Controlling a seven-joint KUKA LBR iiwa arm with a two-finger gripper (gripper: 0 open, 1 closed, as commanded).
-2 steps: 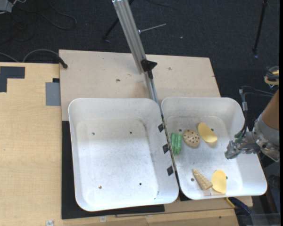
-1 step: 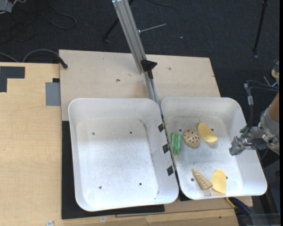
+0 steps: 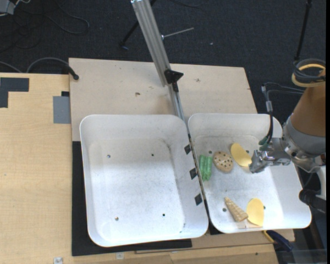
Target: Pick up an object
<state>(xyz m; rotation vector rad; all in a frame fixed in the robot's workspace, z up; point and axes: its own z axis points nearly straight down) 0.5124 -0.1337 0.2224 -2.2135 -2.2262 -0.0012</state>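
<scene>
The gripper (image 3: 257, 164) hovers in the right bin (image 3: 297, 216), just right of a yellow piece (image 3: 241, 154). Nothing is lifted yet. Its grip state cannot be told.

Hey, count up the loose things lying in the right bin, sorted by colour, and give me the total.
Yellow: 2, a yellow piece near the gripper and a yellow piece near the front of the right bin
Green: 1, a green piece by the divider
Tan: 2, a round speckled cookie and a cone
Total: 5
</scene>
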